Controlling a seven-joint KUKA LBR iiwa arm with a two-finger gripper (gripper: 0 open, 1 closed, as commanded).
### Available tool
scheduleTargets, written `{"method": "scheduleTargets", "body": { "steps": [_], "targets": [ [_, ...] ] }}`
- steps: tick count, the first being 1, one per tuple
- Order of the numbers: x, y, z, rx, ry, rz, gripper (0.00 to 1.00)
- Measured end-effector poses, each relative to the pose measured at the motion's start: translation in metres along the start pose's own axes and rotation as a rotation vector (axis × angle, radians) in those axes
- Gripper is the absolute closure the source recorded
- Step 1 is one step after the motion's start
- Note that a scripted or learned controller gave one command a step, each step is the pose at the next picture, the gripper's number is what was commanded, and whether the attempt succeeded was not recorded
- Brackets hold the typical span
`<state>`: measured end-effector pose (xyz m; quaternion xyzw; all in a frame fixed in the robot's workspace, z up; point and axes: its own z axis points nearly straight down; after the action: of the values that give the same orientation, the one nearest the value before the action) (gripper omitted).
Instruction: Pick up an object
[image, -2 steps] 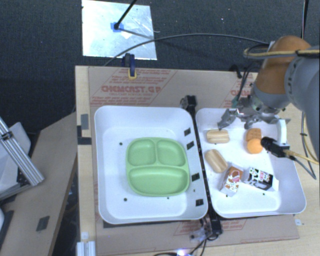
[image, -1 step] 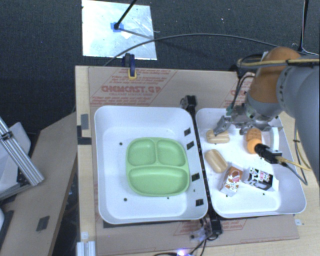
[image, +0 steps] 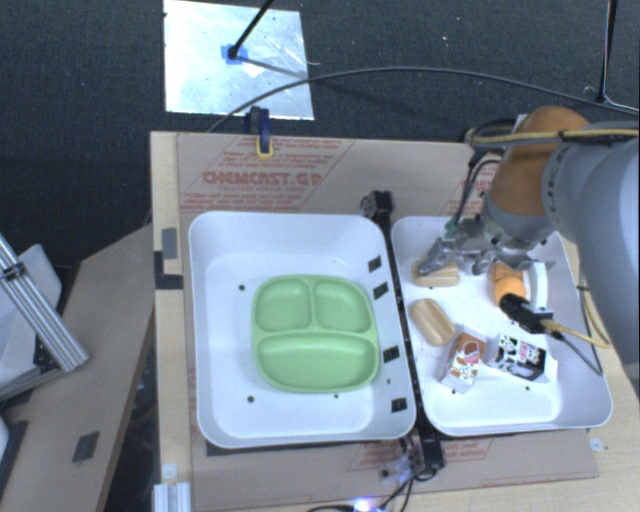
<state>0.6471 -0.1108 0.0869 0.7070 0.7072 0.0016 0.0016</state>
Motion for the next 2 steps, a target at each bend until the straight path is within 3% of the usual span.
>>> {"method": "scheduleTargets", "body": {
  "steps": [1, 2],
  "targets": [
    [0.0, 0.003, -0.014, -0.009, 0.0, -0.001, 1.0],
    [0.007, -0.003, -0.067, -0.001, -0.001, -0.004, 1.0]
  ]
}}
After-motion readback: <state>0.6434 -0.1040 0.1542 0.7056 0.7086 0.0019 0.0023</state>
